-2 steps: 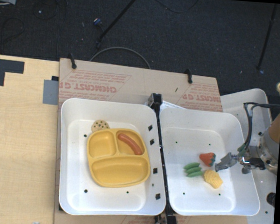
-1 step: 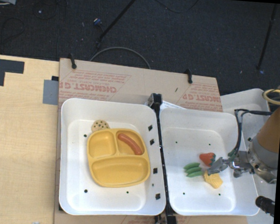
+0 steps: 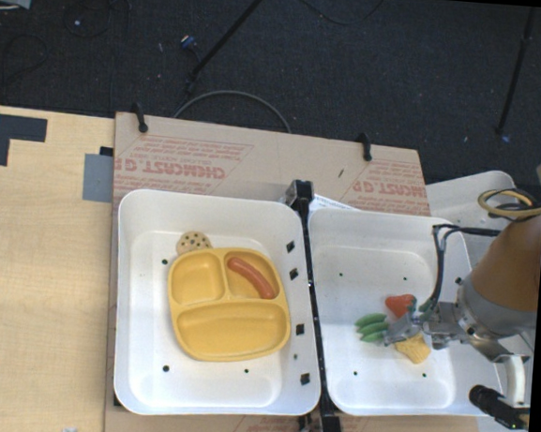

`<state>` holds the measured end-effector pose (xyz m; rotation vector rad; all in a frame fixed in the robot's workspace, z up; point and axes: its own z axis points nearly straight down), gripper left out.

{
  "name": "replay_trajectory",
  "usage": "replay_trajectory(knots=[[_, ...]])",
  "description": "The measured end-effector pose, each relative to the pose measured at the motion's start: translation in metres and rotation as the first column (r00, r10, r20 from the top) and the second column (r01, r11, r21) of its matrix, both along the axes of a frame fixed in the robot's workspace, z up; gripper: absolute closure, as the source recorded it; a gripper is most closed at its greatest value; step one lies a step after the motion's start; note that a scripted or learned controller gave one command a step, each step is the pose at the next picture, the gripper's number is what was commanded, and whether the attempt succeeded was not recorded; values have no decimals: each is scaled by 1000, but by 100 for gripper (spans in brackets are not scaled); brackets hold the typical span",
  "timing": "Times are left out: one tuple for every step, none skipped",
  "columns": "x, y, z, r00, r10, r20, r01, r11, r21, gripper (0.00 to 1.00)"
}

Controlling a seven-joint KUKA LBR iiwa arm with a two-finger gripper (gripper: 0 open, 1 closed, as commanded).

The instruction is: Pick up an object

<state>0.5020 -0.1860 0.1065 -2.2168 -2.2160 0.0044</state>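
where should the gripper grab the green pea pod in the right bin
Grip the green pea pod across its narrow width near the middle, coming straight down from above. It lies flat on the right bin floor, long axis running left to right. A red piece and a yellow piece crowd its right end.

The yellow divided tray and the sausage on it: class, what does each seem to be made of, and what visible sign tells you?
Yellow divided tray: probably moulded plastic, matte to slightly glossy; even colour, rounded moulded dividers. Sausage: likely a plastic or rubber toy; uniform orange-red, smooth with a faint sheen, though the view is too coarse to be sure.
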Motion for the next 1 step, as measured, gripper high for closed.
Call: replay_trajectory(knots=[[0, 1, -19, 1000, -1, 4, 1, 1000, -2, 0]])
